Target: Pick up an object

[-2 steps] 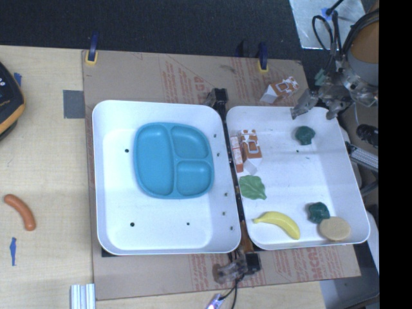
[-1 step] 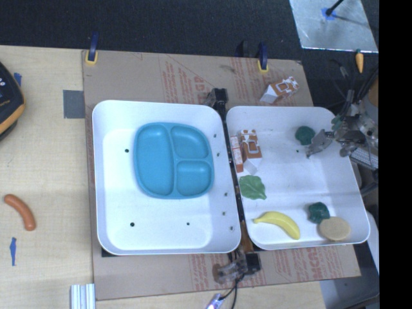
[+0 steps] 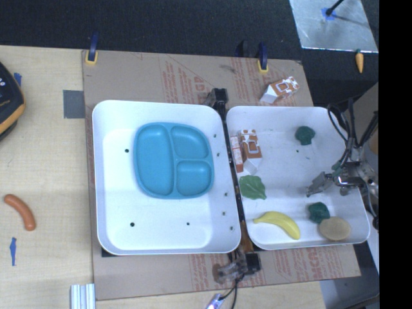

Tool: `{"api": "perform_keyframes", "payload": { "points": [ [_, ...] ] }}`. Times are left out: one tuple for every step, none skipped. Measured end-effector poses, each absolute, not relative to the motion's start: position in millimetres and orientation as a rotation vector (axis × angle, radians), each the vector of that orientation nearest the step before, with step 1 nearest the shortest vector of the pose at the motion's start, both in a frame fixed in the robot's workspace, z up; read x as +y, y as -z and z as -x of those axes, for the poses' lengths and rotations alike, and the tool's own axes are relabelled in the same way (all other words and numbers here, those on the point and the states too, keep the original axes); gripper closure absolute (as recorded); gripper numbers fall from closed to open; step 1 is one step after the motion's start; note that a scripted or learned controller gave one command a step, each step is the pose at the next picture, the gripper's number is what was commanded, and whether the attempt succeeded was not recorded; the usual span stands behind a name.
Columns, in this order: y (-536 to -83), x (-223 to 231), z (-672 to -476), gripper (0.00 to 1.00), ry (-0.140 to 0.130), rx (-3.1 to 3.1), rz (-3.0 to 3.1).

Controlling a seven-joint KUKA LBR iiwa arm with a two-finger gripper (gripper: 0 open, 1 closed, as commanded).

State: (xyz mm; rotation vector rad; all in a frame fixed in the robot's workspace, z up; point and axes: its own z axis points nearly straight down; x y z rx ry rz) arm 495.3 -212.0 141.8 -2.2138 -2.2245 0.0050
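The right bin [image 3: 283, 118] holds several objects. A brown and white carton [image 3: 248, 148] lies at its left wall, with a green leafy piece [image 3: 253, 187] just below it. A yellow banana [image 3: 278, 224] lies at the front, and a dark green broccoli [image 3: 304, 134] sits at the back. Front right are a dark green lump [image 3: 318, 211] and a tan round object [image 3: 334, 228]. My gripper [image 3: 324, 179] hangs over the right side of this bin, above the dark green lump, open, with nothing between its fingers.
The left bin [image 3: 109, 179] carries a blue divided plate [image 3: 174, 159]. A small carton [image 3: 280, 90] lies on the cardboard behind the right bin. A sausage [image 3: 20, 212] rests on the bench far left, near a black and yellow device [image 3: 8, 102].
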Motion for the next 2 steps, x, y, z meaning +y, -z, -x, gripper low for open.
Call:
{"api": "perform_keyframes", "payload": {
  "points": [
    [-132.1,-198.6,-538.6,0.0,-0.004,-2.228,2.213],
    [-91.4,-211.4,-656.0,0.0,-0.002,-2.224,2.215]
  ]
}}
